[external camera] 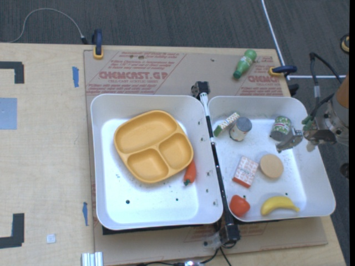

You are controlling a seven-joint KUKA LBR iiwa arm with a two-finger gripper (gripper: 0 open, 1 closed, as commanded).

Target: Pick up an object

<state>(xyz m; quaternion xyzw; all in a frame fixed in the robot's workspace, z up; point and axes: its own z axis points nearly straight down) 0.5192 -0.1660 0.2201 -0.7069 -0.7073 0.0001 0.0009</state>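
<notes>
At the right bin's (319, 170) edge, hand (294, 140) partly cropped, grip unclear

arm (343, 101) cut off by right edge, pincer (297, 139) fingers blurred, carrot (190, 173) partly under yellow plate (152, 146)

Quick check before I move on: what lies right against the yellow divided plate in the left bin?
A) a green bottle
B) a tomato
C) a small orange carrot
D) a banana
C: the small orange carrot lies at the lower right edge of the yellow divided plate in the left bin.
</notes>
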